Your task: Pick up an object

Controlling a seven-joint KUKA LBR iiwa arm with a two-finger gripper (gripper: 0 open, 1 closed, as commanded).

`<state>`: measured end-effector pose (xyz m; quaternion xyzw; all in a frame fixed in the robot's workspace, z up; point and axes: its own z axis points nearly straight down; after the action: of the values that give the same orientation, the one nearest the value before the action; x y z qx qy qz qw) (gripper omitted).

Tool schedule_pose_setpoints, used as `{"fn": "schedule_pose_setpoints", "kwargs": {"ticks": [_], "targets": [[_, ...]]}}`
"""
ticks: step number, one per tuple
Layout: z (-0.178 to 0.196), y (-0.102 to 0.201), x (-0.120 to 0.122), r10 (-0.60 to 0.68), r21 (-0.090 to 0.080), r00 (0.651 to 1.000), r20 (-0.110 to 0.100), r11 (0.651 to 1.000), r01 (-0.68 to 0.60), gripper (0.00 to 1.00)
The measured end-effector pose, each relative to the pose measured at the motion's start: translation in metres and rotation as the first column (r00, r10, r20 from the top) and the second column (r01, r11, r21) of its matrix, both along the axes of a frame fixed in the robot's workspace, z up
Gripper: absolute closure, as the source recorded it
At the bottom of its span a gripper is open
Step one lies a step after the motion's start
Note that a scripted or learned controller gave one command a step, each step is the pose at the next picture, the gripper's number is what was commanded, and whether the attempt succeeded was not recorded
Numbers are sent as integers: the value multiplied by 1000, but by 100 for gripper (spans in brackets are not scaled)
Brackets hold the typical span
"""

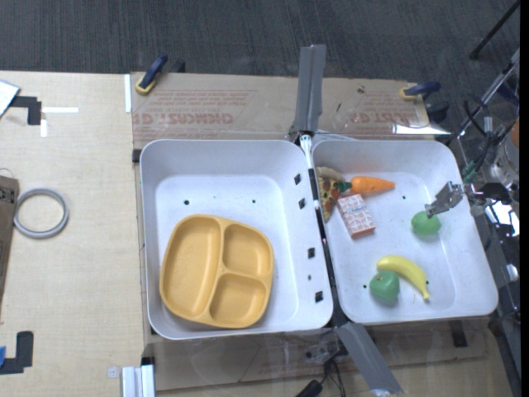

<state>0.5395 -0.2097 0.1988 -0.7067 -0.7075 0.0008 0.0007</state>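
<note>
At the right bin's (475,246) far edge, the tool (442,200) is hovering just beside a green fruit (426,224); its opening I cannot tell. Centring above the fruit before descending is advisable.

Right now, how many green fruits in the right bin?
2. One green fruit sits near the bin's right wall, at the gripper. The other lies at the front, touching the banana. None looks hidden.

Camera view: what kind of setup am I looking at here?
Likely a lab bench for robot picking trials: two white bins clamped to a wooden bench, toy food such as a banana and carrot, and a gripper reaching in.
</note>
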Motion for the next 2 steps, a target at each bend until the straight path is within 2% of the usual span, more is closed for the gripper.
{"fn": "schedule_pose_setpoints", "kwargs": {"ticks": [1, 2], "targets": [[-107, -2, 8, -12, 12, 1000, 3, 1000, 12, 0], [-98, -9, 5, -20, 3, 1000, 2, 1000, 20, 100]]}}
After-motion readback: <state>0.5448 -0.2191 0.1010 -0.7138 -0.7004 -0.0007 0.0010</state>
